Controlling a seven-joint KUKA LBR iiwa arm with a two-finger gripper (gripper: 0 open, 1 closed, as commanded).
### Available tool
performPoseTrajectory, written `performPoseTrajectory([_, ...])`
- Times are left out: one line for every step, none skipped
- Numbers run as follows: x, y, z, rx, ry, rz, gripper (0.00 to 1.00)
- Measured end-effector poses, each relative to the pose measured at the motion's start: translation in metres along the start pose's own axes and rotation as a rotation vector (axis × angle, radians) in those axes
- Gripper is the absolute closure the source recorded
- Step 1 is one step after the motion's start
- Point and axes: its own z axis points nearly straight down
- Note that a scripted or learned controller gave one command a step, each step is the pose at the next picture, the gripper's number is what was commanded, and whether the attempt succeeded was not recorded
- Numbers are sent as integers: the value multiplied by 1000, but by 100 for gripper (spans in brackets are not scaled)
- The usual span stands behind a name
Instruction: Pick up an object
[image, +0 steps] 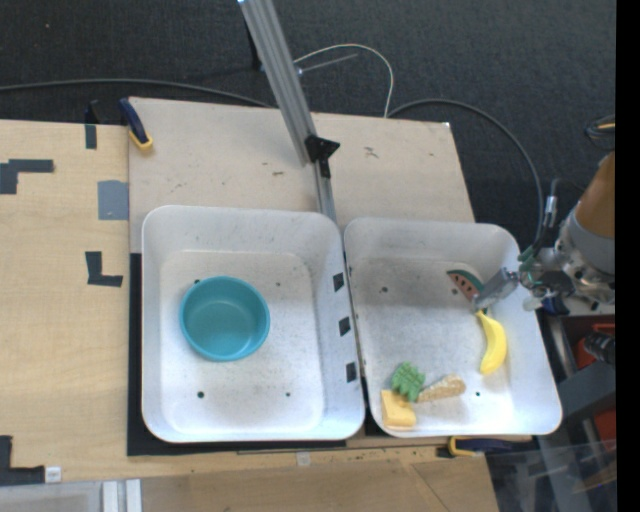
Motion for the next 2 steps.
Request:
performPoseTrajectory([0,0,0,0,0,0,0])
performPoseTrajectory([8,-9,53,6,1,1,0])
